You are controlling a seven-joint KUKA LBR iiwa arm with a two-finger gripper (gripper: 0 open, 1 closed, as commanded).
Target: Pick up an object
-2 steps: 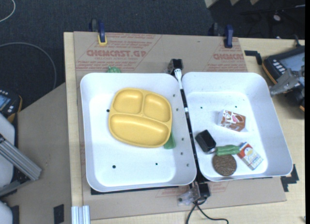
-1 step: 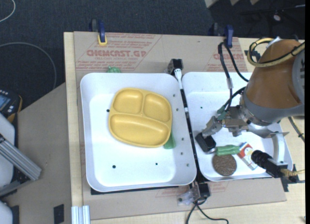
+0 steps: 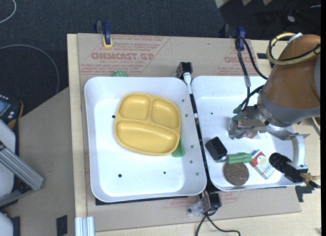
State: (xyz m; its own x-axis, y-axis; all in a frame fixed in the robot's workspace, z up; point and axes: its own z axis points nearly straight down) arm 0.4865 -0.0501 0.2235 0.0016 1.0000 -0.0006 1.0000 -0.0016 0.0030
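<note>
**Pick attempt: choosing a target in the right bin**

Candidates: none is lifted yet, and all lie on the floor of the right bin point(image 3: 216, 102) in its near half. The black block point(image 3: 216, 148) sits alone near the bin's left wall, lying at a slant. A green stick point(image 3: 239, 157) lies just right of it. The stick appears to touch the top edge of a brown disc point(image 3: 237, 174), and a red-and-white carton point(image 3: 261, 163) sits at its right end.

Gripper point(image 3: 243, 129): low over the bin, just above and between the block and the stick, with nothing seen in it. Whether it is open or closed cannot be told from this view.

Judgement: the block is the cleaner target, as it has free floor on all sides. Line the grasp across its short width, centre over it, then descend straight. The stick, disc and carton sit crowded together, so a descent there risks pushing one onto another. The disc looks too flat to pinch.

The left bin point(image 3: 102, 143) holds a yellow divided plate point(image 3: 147, 124), well apart from the gripper and a poor choice.
</note>
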